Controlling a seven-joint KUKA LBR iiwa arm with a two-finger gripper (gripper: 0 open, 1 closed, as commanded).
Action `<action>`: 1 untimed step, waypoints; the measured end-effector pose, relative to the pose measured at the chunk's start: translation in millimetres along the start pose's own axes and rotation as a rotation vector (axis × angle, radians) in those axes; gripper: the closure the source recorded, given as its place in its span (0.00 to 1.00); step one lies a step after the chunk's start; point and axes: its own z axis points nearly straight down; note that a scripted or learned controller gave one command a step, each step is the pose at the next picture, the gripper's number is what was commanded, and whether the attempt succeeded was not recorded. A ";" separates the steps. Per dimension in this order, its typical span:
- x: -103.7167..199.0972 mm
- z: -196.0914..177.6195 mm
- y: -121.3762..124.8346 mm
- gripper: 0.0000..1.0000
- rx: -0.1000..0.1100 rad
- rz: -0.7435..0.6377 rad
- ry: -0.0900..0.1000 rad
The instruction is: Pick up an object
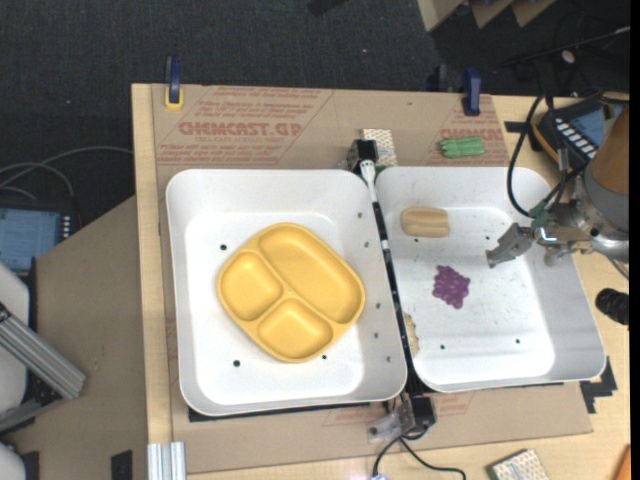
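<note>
Right now the gripper [515,244] sits over the right bin [560,353], near its upper right part, w/ the arm coming in from the right edge. Can't tell how it's set, since just one dark grey finger [508,246] shows, pointing left and down. Nothing seen in its grip. Closest objs in the right bin: a purple grape bunch [451,286] lying mid-bin, below and left of the gripper and apart from it, and a tan bread roll [425,222] near the bin's top left, also apart. Left bin [190,298] holds a yellow divided plate [290,290] w/ three compartments, roughly centred. A green item [461,148] lies on the cardboard sheet [250,128] behind the right bin, outside both bins.
</note>
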 end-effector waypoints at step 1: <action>23.4 129.9 -17.2 0.00 0.003 -0.001 0.001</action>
